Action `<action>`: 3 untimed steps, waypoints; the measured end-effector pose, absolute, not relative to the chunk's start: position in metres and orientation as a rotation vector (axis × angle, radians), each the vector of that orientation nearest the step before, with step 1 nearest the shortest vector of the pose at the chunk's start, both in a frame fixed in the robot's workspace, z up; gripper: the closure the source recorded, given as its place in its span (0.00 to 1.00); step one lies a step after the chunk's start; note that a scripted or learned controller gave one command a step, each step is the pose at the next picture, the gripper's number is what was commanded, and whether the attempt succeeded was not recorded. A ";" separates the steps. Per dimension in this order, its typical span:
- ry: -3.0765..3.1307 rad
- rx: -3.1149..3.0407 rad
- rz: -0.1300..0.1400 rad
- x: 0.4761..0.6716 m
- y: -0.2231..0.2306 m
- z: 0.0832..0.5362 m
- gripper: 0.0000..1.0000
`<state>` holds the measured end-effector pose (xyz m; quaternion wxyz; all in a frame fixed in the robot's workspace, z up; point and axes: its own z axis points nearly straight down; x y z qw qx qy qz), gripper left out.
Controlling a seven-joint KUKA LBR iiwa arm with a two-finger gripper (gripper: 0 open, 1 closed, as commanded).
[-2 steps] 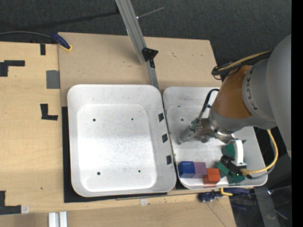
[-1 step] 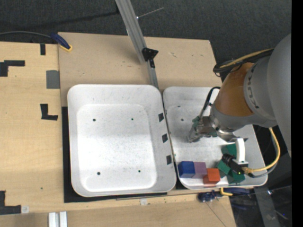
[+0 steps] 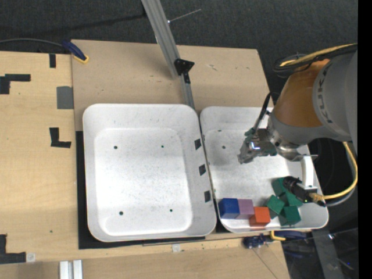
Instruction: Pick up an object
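Small blocks cluster along the right bin's (image 3: 232, 118) near edge: blue (image 3: 229, 207), purple (image 3: 246, 206), orange (image 3: 261, 215), green (image 3: 283, 205). They look light and rigid; grip opposite flat faces. Farther back, the gripper (image 3: 250, 151) hovers, carrying nothing visible.

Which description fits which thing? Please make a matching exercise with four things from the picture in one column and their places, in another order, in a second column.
Things:
1. blue block
2. orange block
3. gripper
4. left bin

Places:
A. over the middle of the right bin
B. at the right bin's near edge, nearest the left bin
C. beside the right bin, on its left in the camera view
D. between the purple block and the green blocks

Pairs: 1-B, 2-D, 3-A, 4-C
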<state>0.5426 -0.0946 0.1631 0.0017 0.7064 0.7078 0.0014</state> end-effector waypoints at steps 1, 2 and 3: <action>2.221 2.218 0.003 0.543 -0.094 0.205 1.00; 2.220 2.217 0.004 0.544 -0.094 0.256 1.00; 2.230 2.215 0.000 0.546 -0.032 0.246 1.00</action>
